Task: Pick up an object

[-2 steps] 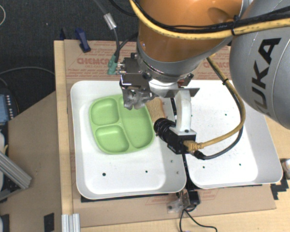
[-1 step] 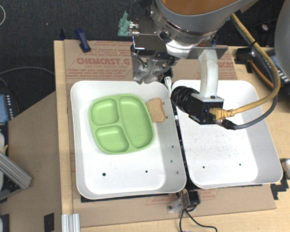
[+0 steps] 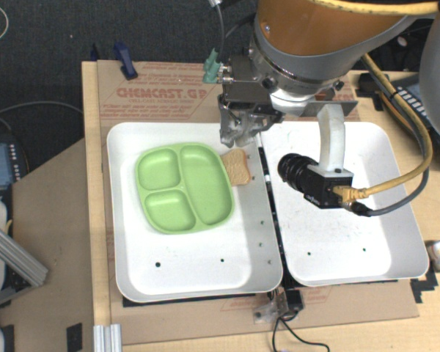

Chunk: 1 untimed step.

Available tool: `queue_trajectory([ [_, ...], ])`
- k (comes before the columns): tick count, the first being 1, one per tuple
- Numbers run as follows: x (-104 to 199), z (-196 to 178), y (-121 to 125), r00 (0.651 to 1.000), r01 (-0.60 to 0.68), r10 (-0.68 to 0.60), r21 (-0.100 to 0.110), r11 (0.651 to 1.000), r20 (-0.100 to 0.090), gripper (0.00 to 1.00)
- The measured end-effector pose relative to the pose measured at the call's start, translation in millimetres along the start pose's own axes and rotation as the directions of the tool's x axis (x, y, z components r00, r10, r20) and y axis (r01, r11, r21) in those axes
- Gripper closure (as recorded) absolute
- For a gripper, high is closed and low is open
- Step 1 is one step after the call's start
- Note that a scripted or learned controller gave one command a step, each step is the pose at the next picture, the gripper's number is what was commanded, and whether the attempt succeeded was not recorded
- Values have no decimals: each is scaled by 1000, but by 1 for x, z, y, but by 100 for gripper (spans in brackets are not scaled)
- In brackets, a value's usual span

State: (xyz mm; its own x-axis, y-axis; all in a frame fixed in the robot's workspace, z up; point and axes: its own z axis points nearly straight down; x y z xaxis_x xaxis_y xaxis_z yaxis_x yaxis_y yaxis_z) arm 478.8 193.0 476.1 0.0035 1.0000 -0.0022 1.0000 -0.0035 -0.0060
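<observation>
End effector (image 3: 235,139) hangs just above a tan cracker (image 3: 238,167) beside the green tray (image 3: 183,188); grip state unclear.

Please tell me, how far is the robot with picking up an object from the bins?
Done: the gripper has reached the left bin, close above the tan cracker-like piece beside the green divided plate. In hand: nothing visibly; the piece lies on the bin floor. Left: grasping and lifting it.
</observation>
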Motion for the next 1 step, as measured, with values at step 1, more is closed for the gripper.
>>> queue_trajectory([
  [1,-41,32,1,1000,-2,2,0,1000,0,100],
])
